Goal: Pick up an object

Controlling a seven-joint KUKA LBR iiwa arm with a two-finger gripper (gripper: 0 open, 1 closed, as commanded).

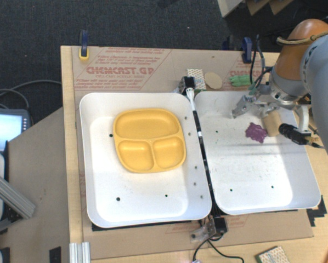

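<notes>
Start at the left bin [92,163], a shallow white tray with rounded corners and a smooth, faintly glossy floor. In its far half lies your landmark, the yellow plate [149,139]. It is matte plastic and shaped as a rounded rectangle, with one long compartment on the far side and two smaller ones on the near side. It sits flat, apart from every wall of the bin. A few small dark dots [118,198] mark the white floor around the plate.

Right of the plate, the two bins meet along a thin dark seam [199,141]. The right bin [263,196] has the same white tray shape, its floor dulled with fine grey scuffs. Beyond the plate and to its right, the brown board [125,64] is printed with red lettering. On it you see a round tan disc [213,81] and, further right, a small green piece [241,81], both outside the bins.

The purple lump [255,131] lies well to the right of the plate and about level with it, on the floor of the right bin's far half. It is small, irregular and knobbly. The claw [239,109] hangs just beyond the lump on the plate's side. It is bare grey metal, slanting down, apart from the lump, and nothing shows at its tip. You cannot tell how far open it is. Furthest right of the plate, the arm [323,86] is smooth grey, with an orange band [304,32] curving over its top.
</notes>
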